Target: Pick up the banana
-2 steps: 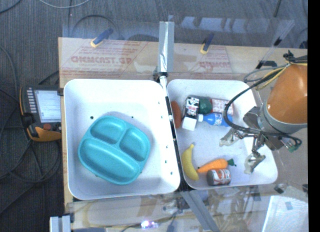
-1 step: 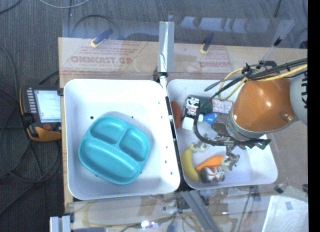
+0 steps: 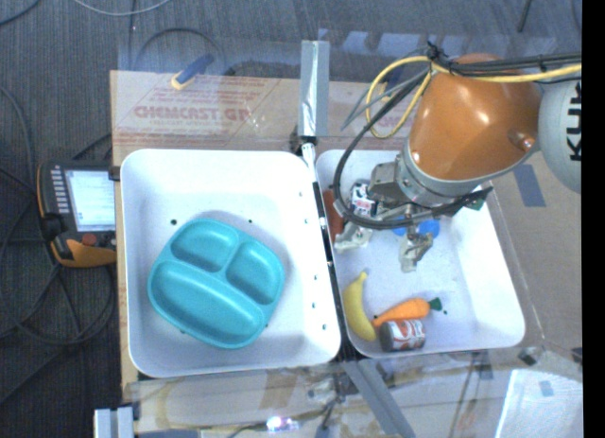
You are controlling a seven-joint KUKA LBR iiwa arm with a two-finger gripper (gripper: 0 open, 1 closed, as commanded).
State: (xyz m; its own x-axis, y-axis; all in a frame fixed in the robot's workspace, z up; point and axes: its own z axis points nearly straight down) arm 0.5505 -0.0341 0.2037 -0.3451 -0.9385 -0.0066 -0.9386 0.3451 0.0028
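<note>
The banana (image 3: pixel 355 306) — smooth, yellow, gently curved — lies in the right bin (image 3: pixel 492 285) beside a glossy orange carrot (image 3: pixel 406 310) and a small can (image 3: pixel 403 334). The claw (image 3: pixel 383 237) hangs above it, fingers spread, pinching nothing.

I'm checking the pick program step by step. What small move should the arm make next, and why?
Probably shift the gripper toward the near-left corner of the right bin and over the banana. The banana lies free by the bin's left wall, beside the carrot and a can, with the gripper farther back.
</note>
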